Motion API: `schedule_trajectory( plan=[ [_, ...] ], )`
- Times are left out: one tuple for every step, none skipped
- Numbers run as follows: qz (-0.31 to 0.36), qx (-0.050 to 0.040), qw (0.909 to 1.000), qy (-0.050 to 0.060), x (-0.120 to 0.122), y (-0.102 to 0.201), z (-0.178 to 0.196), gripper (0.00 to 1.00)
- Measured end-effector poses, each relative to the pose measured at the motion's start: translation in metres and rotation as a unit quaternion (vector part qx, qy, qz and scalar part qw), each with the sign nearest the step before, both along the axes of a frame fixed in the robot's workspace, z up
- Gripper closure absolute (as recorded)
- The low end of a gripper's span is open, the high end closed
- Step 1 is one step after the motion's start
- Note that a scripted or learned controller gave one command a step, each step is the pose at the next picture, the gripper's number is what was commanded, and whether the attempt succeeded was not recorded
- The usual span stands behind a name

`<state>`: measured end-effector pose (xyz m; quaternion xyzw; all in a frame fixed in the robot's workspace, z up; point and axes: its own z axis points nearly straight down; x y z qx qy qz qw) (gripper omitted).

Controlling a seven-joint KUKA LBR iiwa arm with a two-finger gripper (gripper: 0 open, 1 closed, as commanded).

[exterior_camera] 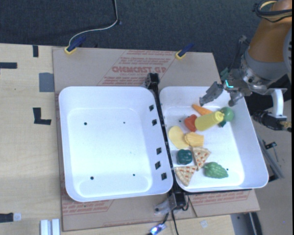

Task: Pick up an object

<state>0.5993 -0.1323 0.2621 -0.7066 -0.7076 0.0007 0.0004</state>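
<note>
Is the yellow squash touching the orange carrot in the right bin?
Touching. The camera view shows the yellow squash lying against the lower end of the orange carrot, no white bin floor between them.

Arm enters from right, orange band up top, grey wrist angled down-left. Gripper hangs low, two fingers spread apart, nothing between them.

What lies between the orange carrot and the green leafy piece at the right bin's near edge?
In the camera view, between the carrot and the green leafy piece lie the yellow bottle-shaped toy and bare white floor of the right bin.
</note>
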Motion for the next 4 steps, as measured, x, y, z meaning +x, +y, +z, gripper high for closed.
schedule_trajectory(
  plan=[
    [0.0, -0.0007, 1.0, 0.002, 0.055, -0.035, -0.115, 0.0],
    [0.003, -0.0014, 1.0, 0.001, 0.069, 0.042, -0.181, 0.0],
    [0.001, -0.0005, 1.0, 0.0, 0.069, 0.039, -0.168, 1.0],
    [-0.001, -0.0001, 1.0, 0.001, 0.022, 0.02, -0.178, 1.0]
  ],
)
